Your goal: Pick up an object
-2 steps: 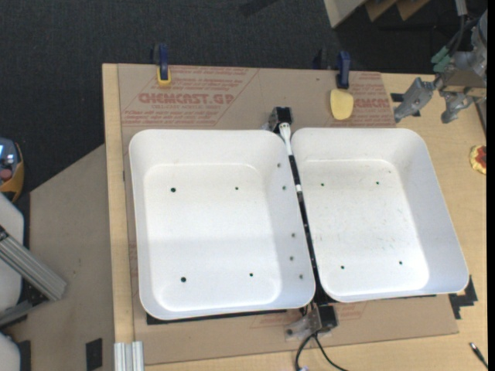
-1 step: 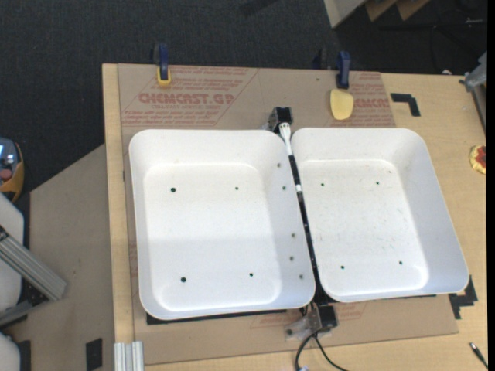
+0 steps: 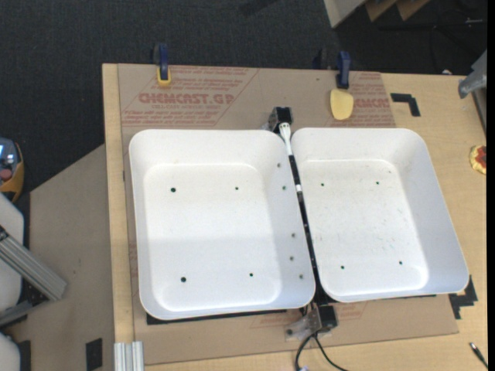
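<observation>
Two shallow white bins sit side by side on a brown board. The left bin (image 3: 147, 207) shows a bare white floor with a few small dark dots. The right bin (image 3: 433, 207) has a floor with similar dots and fine dark speckles. A small yellow object (image 3: 341, 103) lies on the board just behind the right bin. A small red and yellow item (image 3: 478, 158) lies at the right edge of the board, outside the bins.
A black strip (image 3: 298, 199) runs along the seam between the bins, with cables at its near end (image 3: 313, 323). Blue clamps (image 3: 162, 56) (image 3: 343, 64) hold the board's far edge. Metal framing (image 3: 31, 269) stands at the left.
</observation>
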Motion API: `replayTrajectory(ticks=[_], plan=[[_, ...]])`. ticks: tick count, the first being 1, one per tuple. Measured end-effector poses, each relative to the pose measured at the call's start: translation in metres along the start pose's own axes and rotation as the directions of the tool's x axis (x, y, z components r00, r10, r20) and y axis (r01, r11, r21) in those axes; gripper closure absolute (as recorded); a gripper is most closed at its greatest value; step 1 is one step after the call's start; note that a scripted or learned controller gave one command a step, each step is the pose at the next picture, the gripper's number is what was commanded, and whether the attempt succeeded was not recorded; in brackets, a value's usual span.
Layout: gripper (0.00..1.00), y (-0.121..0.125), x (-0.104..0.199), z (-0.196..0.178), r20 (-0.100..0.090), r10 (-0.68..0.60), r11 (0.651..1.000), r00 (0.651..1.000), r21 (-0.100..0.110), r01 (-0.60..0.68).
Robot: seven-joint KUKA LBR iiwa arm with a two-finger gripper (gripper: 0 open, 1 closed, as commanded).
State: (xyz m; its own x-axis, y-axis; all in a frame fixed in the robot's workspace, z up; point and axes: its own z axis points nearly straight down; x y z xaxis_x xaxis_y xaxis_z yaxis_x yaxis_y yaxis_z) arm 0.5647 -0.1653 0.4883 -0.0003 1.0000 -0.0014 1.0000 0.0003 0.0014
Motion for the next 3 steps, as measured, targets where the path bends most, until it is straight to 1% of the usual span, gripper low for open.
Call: replayTrajectory(ticks=[1, 2, 3], plan=[[0.00, 0.000, 0.000, 0.000, 0.000, 0.000, 1.000, 1.000, 0.000, 0.000], [1.00, 0.001, 0.000, -0.011, 0.003, -0.001, 1.000, 1.000, -0.005, 0.001], [1.00, 0.040, 0.037, 0.090, -0.004, -0.004, 1.000, 1.000, 0.009, 0.004]])
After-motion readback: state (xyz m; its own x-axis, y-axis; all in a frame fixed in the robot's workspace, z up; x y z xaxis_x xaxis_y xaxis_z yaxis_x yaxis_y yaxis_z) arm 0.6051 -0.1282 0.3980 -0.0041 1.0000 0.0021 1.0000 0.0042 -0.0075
